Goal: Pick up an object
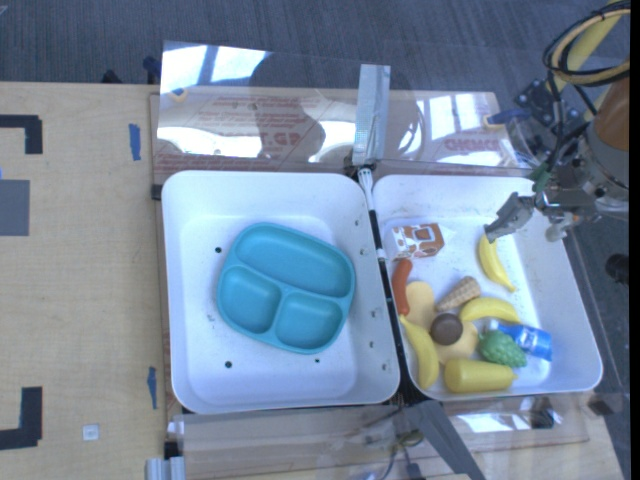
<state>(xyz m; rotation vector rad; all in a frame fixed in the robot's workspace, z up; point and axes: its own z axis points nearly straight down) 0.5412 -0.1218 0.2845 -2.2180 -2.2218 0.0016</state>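
Pale wooden bench boards lay under two shallow white bins set side by side, with dark carpet beyond.

No object had been lifted yet, so the whole pick remained to do. The likeliest target, as a judgement, was the small yellow plastic banana (pixel 496 262) lying alone near the two o'clock part of the right white bin (pixel 585 340), since it sat just below the two-finger gripper (pixel 530 218). That gripper hung over the bin's upper right area at about two o'clock; its grey fingers (pixel 508 214) stood spread apart with nothing between them, and they looked clear of the banana rather than touching it.

Outward from the banana, the other toys crowded the bin's lower half. A small brown-and-white carton (pixel 418 239) lay at about eleven o'clock, with an orange plastic carrot (pixel 401 282) just below it. Toward six o'clock sat a tan waffle cone (pixel 459 293), a dark brown round piece (pixel 446 326), a second yellow banana (pixel 489 311), a long yellow curved fruit (pixel 422 352), a green broccoli-like toy (pixel 498 348), a blue wrapped item (pixel 532 341) and a yellow block (pixel 477 375), many of them touching.

At nine o'clock of all this, the left white bin (pixel 185 268) held a teal three-compartment plastic plate (pixel 285 286).

Left to do: descend, close on one toy, and raise it.
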